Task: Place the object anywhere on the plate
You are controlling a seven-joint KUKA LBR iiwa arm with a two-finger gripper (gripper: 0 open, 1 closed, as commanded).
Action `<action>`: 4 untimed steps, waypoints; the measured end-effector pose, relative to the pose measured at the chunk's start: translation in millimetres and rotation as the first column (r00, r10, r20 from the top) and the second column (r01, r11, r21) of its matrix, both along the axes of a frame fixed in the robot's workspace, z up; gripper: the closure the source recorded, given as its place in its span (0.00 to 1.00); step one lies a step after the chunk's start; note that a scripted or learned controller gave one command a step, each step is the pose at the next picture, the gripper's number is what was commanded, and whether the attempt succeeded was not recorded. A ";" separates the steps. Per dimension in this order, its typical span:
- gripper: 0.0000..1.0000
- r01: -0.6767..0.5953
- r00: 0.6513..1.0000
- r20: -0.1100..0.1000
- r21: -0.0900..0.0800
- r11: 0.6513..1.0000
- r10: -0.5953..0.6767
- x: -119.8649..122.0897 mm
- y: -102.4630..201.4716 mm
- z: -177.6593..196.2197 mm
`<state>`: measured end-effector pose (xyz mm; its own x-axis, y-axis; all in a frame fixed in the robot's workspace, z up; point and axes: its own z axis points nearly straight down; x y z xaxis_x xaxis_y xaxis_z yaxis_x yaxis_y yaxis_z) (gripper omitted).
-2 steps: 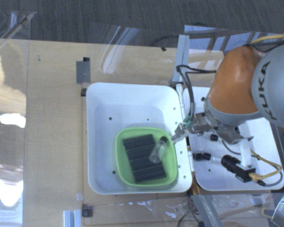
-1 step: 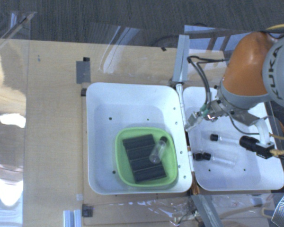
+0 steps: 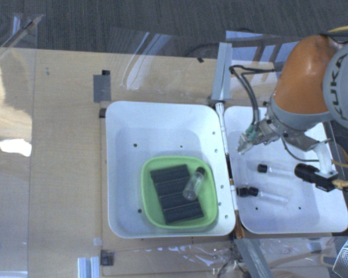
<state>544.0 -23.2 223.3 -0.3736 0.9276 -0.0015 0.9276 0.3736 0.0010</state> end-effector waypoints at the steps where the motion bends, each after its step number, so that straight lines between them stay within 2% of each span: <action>1: 1.00 -0.237 0.971 -0.001 0.001 0.971 0.237 -32.8 83.8 3.3; 2: 0.00 -0.237 0.972 -0.001 0.001 0.972 0.237 -32.7 83.6 3.3; 3: 0.00 -0.217 0.976 0.000 0.001 0.976 0.217 -34.3 80.8 -9.6; 4: 0.00 -0.228 0.974 -0.002 0.001 0.974 0.228 -29.7 135.8 -24.9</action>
